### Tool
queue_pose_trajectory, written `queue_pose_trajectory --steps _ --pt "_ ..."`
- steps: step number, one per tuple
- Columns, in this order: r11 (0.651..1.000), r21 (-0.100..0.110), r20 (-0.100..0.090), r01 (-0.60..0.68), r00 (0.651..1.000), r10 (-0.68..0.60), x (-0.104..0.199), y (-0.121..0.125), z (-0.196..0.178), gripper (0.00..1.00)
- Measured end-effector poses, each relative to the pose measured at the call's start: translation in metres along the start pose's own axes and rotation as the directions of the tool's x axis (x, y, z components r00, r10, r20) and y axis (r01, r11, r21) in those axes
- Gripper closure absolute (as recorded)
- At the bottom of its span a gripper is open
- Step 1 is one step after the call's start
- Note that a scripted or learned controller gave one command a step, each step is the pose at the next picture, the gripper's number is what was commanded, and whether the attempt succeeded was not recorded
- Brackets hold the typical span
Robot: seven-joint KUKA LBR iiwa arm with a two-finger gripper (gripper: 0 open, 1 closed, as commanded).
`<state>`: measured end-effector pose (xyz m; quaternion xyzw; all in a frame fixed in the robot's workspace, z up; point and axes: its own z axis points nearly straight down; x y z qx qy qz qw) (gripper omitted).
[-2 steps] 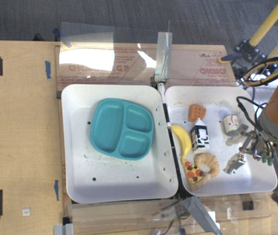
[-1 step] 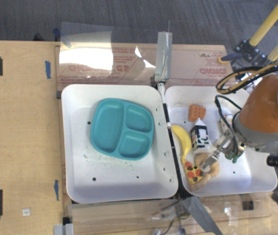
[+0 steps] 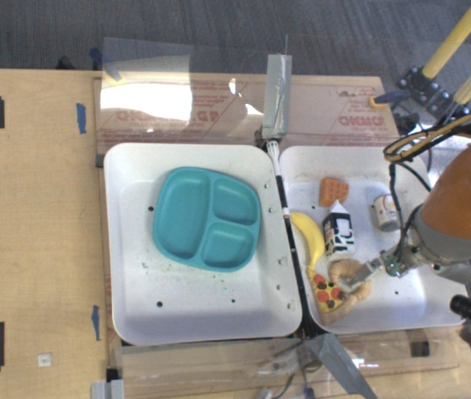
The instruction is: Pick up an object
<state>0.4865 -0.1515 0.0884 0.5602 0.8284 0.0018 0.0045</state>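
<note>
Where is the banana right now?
In the right bin, the banana lies along the left wall, beside the black-and-white carton and above the pizza slice.

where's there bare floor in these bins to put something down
Left bin: bare white all around the teal divided plate, widest along its front and left edge. Right bin: crowded on its left half with banana, pizza slice, carton and orange piece, gripper among them; the front right corner is bare.

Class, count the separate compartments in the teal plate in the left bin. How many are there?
3. The teal divided plate in the left bin has one large compartment along its left side, one smaller at upper right, and one smaller at lower right. Nothing covers it.
</note>
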Motion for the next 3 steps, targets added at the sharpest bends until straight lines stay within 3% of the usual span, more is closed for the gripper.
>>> queue_pose_trajectory --steps 1,2,3 --pt "0.975 -0.002 0.001 -0.224 0.975 0.224 0.02 0.048 0.0 0.0" --pt "0.975 -0.006 0.005 -0.222 0.975 0.222 0.019 0.05 -0.012 1.0" --pt "0.856 0.007 -0.001 -0.517 0.856 0.517 0.036 0.104 -0.097 1.0"
